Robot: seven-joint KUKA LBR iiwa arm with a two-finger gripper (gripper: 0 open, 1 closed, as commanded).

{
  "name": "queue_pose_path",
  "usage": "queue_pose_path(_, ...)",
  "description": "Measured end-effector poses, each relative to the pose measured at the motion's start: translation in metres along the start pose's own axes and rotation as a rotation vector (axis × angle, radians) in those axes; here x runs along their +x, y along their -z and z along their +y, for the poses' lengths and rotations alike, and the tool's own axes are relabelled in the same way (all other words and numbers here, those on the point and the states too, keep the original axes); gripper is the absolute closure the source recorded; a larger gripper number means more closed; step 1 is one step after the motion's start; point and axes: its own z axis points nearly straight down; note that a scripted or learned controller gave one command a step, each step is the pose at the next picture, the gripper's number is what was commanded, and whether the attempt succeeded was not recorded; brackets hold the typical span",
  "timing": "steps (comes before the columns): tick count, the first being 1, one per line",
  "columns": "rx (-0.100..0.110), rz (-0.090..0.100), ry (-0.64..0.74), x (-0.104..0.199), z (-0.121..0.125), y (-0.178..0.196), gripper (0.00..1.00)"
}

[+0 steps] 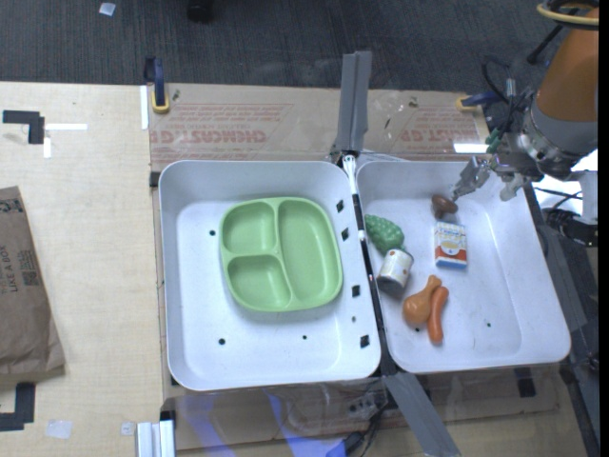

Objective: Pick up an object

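Observation:
The right bin holds a small brown object near its far side, a white and orange carton, a green bumpy toy, a silver can lying on its side, and an orange chicken-leg toy. My gripper hangs at the bin's far right corner, just right of and above the brown object. Its fingers are open, one dark thin tip pointing down-left toward the brown object. Nothing sits between them.
The left bin carries a green three-compartment plate. A metal divider bar stands behind the seam between the bins. A brown paper bag lies on the bench at far left. Cables hang around the arm at right.

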Motion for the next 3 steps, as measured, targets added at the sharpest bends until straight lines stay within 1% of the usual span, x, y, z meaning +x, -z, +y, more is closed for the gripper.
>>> queue_pose_path(1, 0.0, 0.0, 0.037, -0.013, -0.029, -0.084, 0.0)
queue_pose_path(2, -0.002, -0.001, -0.112, -0.006, 0.032, -0.055, 0.0)
queue_pose_path(3, -0.008, 0.0, -0.251, -0.011, -0.061, -0.102, 0.0)
